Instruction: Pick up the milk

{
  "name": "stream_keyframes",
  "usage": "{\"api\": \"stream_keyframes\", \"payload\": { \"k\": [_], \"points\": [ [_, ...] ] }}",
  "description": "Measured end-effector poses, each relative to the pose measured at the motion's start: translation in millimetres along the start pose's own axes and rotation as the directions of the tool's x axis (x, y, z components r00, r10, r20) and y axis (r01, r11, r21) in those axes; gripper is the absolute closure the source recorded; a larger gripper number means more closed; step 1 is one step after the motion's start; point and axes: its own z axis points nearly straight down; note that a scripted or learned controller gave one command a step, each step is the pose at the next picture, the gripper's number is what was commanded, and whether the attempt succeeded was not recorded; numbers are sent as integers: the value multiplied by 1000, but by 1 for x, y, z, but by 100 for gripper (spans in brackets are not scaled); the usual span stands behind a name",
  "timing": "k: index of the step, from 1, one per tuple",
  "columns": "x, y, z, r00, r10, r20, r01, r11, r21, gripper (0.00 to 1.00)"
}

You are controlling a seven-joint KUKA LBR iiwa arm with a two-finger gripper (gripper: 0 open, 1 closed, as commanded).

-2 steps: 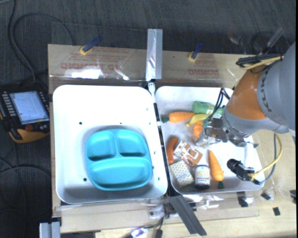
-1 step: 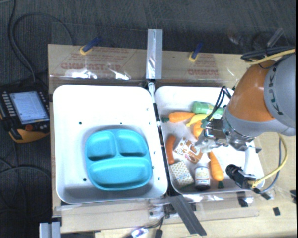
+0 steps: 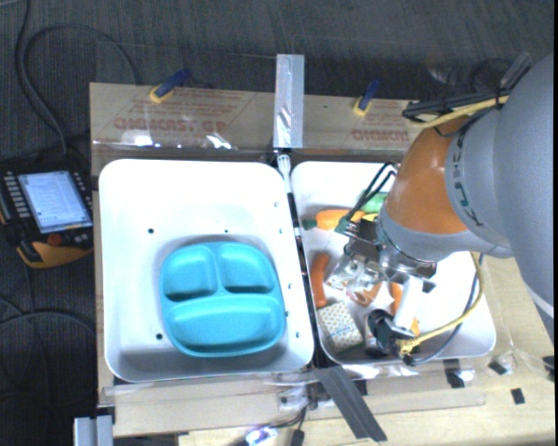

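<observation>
clutter risk: hovered over crowded right bin (image 3: 330,186), could have snagged orange item (image 3: 330,219), not milk; couldn't tell gripper (image 3: 358,272) state.

1. The milk (image 3: 338,322) looks like a small, whitish, squarish carton with a fine dotted pattern of darker specks on its upward face. It is too small to read any print.
2. It seems intact and closed. No spout or cap can be made out.
3. It lies on the floor of the right bin (image 3: 484,337), turned a little askew to the bin's walls. Whether it rests flat or slightly tipped cannot be told.
4. It sits in the bin's lower left corner, close to the wall shared with the other bin, at the lower centre of the frame.
</observation>
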Motion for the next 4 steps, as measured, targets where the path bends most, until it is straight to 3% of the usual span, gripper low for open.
{"api": "stream_keyframes", "payload": {
  "k": [1, 2, 3, 4],
  "points": [
    [53, -26, 0, 998, -66, 2, 66, 998, 0, 100],
    [147, -71, 23, 1000, 8, 3, -8, 1000, 1, 100],
    [234, -107, -3, 993, 119, 5, -119, 993, -3, 100],
    [234, -106, -3, 993, 120, 6, -120, 993, -4, 0]
  ]
}}
